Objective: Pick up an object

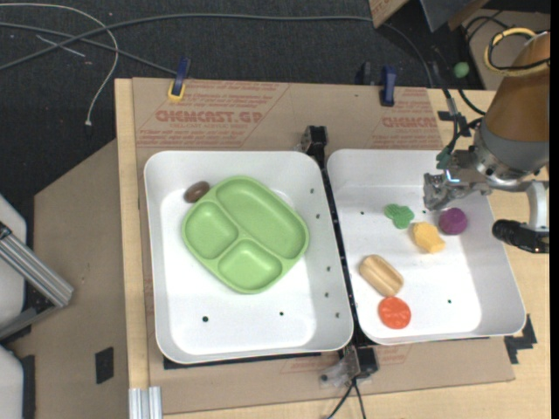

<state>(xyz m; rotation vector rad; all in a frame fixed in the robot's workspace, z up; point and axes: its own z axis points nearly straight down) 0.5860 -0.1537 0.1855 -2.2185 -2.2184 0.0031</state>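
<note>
- You had the gripper (439, 190) low over the right bin (489, 317); its grip state could not be told.
- Nearest object: round purple piece (452, 222), just beside yellow block (428, 236).

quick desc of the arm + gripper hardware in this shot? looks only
The arm has a wide orange-tan band over a rounded grey wrist section. Below the wrist sits a compact metallic gripper in silver and dark grey, with small green accents at its top. A thin dark cable runs along its upper side toward the wrist. No readable markings at this resolution.
</note>
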